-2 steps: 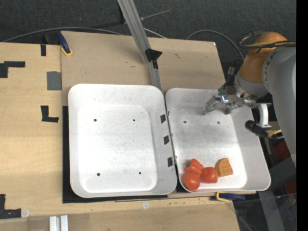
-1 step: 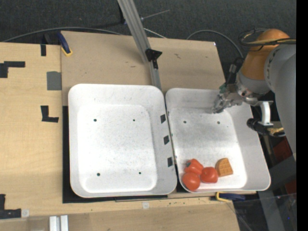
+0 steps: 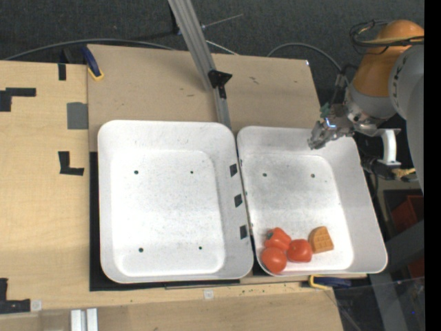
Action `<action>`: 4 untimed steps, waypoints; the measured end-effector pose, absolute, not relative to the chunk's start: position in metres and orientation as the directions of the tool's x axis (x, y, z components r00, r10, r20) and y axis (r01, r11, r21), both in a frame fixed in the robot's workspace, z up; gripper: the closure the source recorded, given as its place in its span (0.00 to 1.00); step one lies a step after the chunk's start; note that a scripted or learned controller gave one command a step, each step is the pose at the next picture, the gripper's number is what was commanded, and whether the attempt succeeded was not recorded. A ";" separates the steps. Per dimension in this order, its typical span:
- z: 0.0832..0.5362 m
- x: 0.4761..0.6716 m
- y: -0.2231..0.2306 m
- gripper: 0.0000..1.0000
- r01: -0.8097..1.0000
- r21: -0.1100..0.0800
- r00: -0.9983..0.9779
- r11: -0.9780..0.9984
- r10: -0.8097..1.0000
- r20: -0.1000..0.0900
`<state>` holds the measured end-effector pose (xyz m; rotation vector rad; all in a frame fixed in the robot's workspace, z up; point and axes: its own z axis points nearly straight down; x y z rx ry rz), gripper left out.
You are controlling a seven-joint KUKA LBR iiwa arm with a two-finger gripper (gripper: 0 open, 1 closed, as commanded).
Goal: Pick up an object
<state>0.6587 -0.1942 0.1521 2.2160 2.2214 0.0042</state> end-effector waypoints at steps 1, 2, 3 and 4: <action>0.216 0.662 -0.190 1.00 1.000 0.006 -0.002 0.002 1.000 -0.002; 0.215 0.662 -0.189 1.00 1.000 -0.001 -0.001 0.001 1.000 0.000; 0.207 0.662 -0.135 1.00 1.000 -0.002 -0.006 0.006 1.000 0.001; 0.200 0.668 -0.079 1.00 1.000 -0.002 -0.007 0.007 1.000 0.002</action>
